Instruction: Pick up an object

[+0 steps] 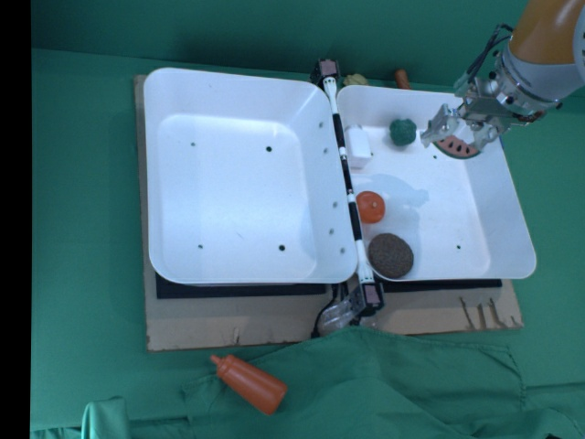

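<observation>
Green cloth (pixel 82 245) is spread under two white bins; at upper right, a watermelon slice (pixel 456 146) is seen clamped between the fingers of the gripper (pixel 460 133), above the right bin (pixel 498 236); a green lump (pixel 402 132) lies just left; a white block (pixel 358 144), orange ball (pixel 370 207) and brown disc (pixel 390 255) line the left wall; the right half lies open.

No lettering, label, brand mark or number can be read anywhere on the bench. The orange bottle (pixel 249 383) lying on the green cloth (pixel 366 391) shows a plain side with no legible print, and the two white bins (pixel 183 99) carry only small dark dots, not characters. The white block (pixel 358 146) in the right-hand bin and the cardboard sheet (pixel 183 327) under both bins show no writing that can be made out.
</observation>
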You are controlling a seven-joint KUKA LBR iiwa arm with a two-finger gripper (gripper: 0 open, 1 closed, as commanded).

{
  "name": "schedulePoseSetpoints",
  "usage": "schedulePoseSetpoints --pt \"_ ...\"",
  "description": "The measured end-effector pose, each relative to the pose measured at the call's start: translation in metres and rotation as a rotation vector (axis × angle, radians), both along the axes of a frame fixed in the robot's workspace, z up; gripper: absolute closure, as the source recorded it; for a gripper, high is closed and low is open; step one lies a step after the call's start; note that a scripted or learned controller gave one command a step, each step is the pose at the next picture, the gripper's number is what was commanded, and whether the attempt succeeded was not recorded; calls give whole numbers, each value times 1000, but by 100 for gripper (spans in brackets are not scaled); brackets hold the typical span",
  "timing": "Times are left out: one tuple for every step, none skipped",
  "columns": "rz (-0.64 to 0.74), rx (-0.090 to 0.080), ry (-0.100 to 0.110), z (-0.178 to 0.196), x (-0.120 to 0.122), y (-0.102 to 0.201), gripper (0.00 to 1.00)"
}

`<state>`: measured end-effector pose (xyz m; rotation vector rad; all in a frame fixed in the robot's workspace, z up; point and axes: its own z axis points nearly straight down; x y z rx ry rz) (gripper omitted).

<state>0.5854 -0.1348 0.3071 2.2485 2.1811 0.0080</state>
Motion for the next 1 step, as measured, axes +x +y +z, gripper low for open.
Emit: schedulePoseSetpoints --pt "1 -1 -3 67 5 -1 100"
